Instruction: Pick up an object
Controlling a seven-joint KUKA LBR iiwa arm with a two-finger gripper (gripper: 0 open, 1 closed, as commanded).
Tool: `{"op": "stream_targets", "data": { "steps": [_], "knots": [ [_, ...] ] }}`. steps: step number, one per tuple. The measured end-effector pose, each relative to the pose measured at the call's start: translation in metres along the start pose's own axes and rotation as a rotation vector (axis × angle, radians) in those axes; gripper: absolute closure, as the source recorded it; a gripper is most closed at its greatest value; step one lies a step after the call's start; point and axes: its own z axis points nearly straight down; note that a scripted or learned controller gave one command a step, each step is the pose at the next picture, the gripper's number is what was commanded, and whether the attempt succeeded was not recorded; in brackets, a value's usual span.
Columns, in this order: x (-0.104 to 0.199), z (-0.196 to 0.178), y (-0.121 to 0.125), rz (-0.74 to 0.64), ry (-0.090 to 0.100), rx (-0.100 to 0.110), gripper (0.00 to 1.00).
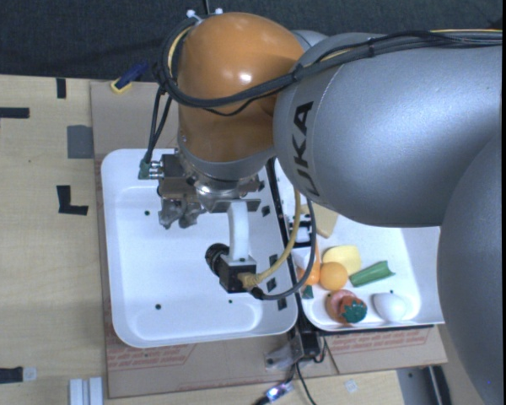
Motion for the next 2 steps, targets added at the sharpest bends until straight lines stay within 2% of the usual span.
{"op": "stream_targets", "data": {
  "steps": [1,2],
  "knots": [
    [-0.001,0.041,0.092,0.003,0.005,-0.014,1.00],
    [0.000,0.023,0.168,0.001,0.009,-0.020,1.00]
  ]
}}
